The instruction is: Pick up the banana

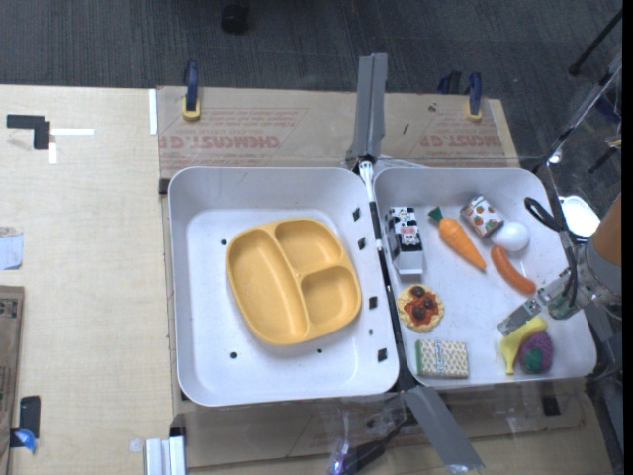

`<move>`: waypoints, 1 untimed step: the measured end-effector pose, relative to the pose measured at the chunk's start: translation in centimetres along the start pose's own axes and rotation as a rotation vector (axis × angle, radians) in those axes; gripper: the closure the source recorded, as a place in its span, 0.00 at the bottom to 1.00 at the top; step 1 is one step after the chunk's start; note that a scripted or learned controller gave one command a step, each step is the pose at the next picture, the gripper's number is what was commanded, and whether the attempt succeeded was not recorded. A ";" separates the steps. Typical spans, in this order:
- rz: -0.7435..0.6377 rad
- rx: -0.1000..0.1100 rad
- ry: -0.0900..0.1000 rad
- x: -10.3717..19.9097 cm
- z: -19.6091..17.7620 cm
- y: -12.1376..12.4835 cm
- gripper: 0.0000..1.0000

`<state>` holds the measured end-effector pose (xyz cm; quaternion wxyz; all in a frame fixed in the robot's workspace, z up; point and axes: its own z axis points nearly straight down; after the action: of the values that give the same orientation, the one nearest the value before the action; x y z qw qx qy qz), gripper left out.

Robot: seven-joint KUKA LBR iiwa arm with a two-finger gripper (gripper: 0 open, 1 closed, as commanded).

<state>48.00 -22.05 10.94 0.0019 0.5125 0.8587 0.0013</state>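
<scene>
The banana [510, 348] is small and yellow and lies near the front right corner of the right bin [465, 178]. A purple bunch of grapes [537, 352] touches its right side. My gripper [529, 315] comes in from the right edge and hangs right over the banana's upper end, its metal tip close to or touching the fruit. The grey wrist covers part of the bin's right wall.
The right bin also holds a carrot [460, 242], an orange sausage [512, 270], a white egg [511, 236], a strawberry box [482, 216], a cow-print carton [404, 231], a small tart [421, 307] and a cracker pack [442, 358]. A yellow divided plate [294, 280] lies in the left bin [198, 285].
</scene>
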 end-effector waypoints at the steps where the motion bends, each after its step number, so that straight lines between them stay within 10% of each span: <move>1: 0.188 0.006 0.003 6.9 -0.1 3.4 0.00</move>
<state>47.75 -14.36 11.04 -0.0010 0.5907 0.8069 -0.0003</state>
